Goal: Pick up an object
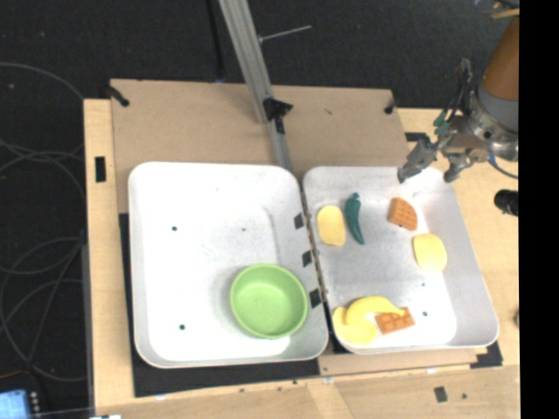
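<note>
Your claw [432,166] hung open over the right bin's [467,260] far right corner, gripping nothing, its fingers spread above the orange waffle-textured piece [402,213].

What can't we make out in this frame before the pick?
- Arm, camera view: cut off by the right edge above the orange band.
- Yellow piece, front of right bin: partly covered by the orange waffle piece.
- Tool: too small to read its fingers.
</note>
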`<state>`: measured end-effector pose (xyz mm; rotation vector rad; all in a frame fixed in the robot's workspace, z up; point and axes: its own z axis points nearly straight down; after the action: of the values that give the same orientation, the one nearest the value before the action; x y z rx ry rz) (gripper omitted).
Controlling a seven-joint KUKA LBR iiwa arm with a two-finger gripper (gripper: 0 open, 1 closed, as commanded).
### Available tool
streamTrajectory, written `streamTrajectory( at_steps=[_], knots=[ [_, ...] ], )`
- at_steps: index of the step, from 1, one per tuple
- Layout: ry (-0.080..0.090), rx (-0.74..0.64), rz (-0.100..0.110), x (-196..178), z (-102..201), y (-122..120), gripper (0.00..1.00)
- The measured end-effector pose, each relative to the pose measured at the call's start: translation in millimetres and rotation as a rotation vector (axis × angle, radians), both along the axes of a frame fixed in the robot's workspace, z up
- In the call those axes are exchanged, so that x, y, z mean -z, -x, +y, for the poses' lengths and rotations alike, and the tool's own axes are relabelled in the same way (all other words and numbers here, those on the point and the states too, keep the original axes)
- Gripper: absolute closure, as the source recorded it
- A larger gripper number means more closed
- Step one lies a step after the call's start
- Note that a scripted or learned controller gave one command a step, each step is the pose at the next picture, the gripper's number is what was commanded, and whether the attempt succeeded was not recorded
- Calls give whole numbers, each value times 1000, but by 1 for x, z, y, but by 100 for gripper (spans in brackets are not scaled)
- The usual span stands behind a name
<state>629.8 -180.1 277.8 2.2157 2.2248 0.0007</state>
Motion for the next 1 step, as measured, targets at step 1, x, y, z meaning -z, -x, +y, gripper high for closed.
streamTrajectory(
  at_steps=[1],
  knots=[
    [1, 0, 0, 0, 0, 0, 0]
  ],
)
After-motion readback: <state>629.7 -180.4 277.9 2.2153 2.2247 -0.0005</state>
